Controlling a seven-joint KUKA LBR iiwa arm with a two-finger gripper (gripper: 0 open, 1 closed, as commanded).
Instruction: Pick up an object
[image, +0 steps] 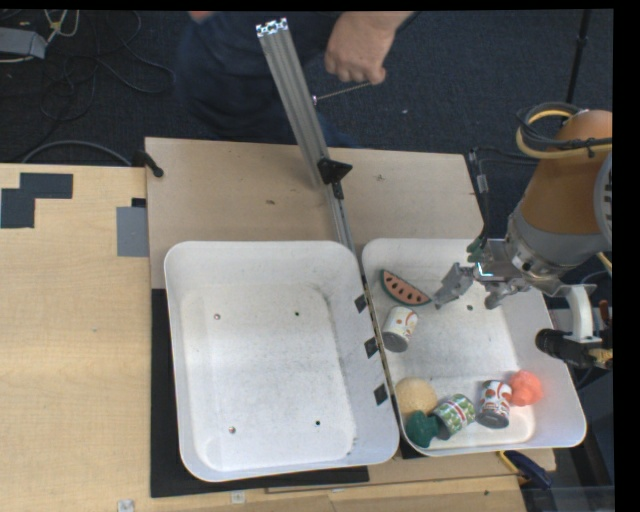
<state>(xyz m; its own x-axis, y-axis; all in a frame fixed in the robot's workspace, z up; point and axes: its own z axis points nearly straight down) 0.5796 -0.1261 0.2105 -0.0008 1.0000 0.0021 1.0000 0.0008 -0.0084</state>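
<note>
Watermelon slice (405, 289), a toy one with a red face and dark seeds, is the object nearest the gripper (470, 283); it lies flat in the right bin (560, 425), close to the divider (367, 322) between the two bins, with its long axis running slantwise from the bin's upper left down toward the right and its curved edge turned to the divider. Six objects lie in this bin. Just below the slice, touching the divider side, a white cup (399, 328) lies tipped over. Four more bunch along the front wall, well apart from the slice: a yellow ball (416, 394), a dark green toy (421, 430) just under it, two small cans (456, 415) (493, 402) lying side by side, and an orange ball (526, 388) at the right end of that row. One left bin (190, 290) sits beside the divider. The gripper hangs over the right bin, just right of the slice and apart from it, fingers spread with nothing between them. A person's hand (355, 48) rests at the far edge of the bench, beside a slanting metal rail (298, 95).
</note>
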